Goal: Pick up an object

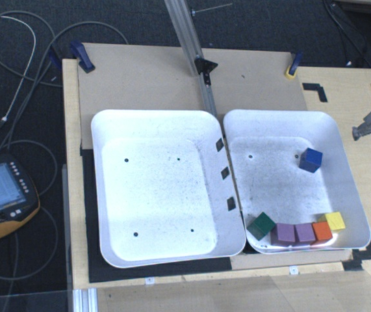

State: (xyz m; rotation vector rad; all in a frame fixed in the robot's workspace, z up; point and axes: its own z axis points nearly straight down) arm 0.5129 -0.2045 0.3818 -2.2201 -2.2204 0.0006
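— Where was the gripper (366, 127)?
— At the right edge, outside the right bin (347, 174), touching nothing; its fingers' spread couldn't be told.
— And the blocks?
— Blue cube (310, 160) sat alone; green (261, 225), purple (285, 233), orange (322, 231) and yellow (335, 221) lined the near wall.

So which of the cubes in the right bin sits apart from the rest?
The blue cube. It stands alone toward the bin's far right side, while the green, purple, orange and yellow cubes crowd along the near edge.
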